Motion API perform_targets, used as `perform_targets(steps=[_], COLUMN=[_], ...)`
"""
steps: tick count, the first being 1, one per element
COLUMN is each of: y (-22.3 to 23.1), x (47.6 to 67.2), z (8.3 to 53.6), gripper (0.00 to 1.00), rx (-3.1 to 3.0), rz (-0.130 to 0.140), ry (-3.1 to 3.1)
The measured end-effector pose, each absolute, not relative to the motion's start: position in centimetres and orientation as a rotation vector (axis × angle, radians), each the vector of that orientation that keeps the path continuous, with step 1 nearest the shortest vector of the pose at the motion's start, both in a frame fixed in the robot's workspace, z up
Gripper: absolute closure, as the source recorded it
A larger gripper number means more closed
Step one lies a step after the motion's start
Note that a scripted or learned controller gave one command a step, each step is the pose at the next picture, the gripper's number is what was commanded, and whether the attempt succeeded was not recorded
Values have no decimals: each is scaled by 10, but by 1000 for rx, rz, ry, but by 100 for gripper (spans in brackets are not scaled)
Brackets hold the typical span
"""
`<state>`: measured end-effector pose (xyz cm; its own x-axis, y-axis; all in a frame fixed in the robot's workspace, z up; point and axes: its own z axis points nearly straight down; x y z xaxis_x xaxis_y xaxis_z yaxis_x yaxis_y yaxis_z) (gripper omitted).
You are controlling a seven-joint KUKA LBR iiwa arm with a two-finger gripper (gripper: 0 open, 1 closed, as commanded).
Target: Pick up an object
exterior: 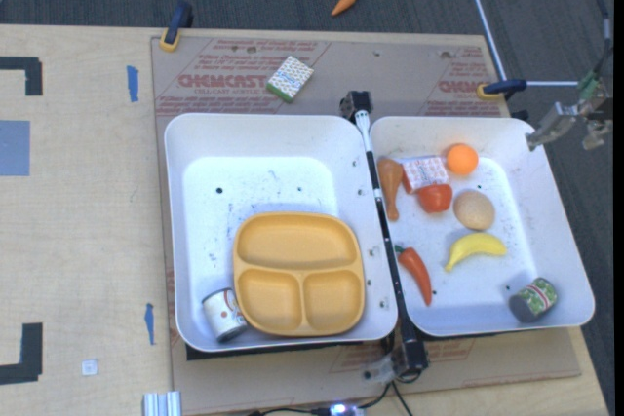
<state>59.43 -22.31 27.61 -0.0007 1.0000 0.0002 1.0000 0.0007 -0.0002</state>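
My left bin (185, 209) held a yellow divided plate (298, 272) against its near rim. My right bin (561, 239) kept banana (476, 248), egg (474, 209) and orange (461, 159) apart, its right side open.

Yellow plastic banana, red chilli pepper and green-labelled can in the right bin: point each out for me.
Yellow plastic banana (475, 249), camera view, middle of its curve.
Red chilli pepper (417, 272), camera view, mid-body.
Green-labelled can (533, 298), camera view, its side label.
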Motion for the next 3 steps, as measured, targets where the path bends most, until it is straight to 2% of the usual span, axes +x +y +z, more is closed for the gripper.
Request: perform_targets(steps=[1,2,3], y=[-215,-165,-110], x=[635,630,593], z=[103,85,86], gripper=[0,0,0], rx=[-2212,-2219,-2220], rz=[-2,0,-3], ry=[-2218,-2221,-2223])
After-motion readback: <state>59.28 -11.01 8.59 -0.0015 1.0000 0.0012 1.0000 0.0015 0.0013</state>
